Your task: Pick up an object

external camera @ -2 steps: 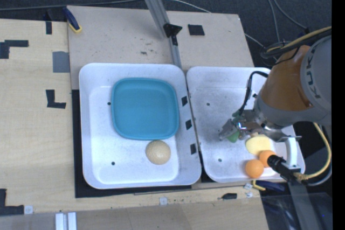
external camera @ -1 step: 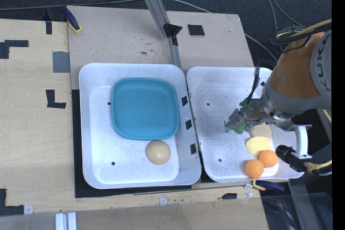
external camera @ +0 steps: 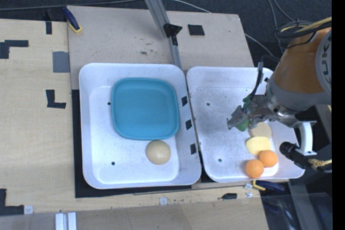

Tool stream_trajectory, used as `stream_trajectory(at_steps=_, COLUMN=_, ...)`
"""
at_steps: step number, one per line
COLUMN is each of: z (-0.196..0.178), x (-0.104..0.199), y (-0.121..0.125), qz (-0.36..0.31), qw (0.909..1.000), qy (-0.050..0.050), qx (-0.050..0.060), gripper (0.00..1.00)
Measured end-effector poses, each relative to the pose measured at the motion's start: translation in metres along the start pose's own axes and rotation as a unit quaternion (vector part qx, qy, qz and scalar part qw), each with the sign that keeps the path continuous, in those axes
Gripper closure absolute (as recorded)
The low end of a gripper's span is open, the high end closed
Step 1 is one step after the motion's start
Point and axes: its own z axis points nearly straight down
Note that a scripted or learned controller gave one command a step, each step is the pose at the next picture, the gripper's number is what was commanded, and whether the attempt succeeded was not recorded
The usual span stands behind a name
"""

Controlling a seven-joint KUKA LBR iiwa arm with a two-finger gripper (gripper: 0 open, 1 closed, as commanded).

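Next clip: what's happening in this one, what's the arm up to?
The arm has its gripper down in the right bin, just above a small cluster: a yellow object, two orange balls and a pale piece beside the wrist. Nothing is visibly held. In the left bin, a blue plate and a beige ball lie untouched.
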Motion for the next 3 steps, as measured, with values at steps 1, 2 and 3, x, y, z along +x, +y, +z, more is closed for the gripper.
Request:
stream_trajectory(at_steps=1, z=0.000, x=0.040, y=0.027, qz=-0.002, qw=1.0000, qy=0.000, qx=0.001, gripper=1.00)
stream_trajectory(at_steps=2, z=-0.003, x=0.085, y=0.036, qz=-0.002, qw=1.0000, qy=0.001, qx=0.001, gripper=1.00)
stream_trajectory(at_steps=3, z=0.005, x=0.135, y=0.058, qz=-0.002, qw=1.0000, qy=0.000, qx=0.001, gripper=1.00)
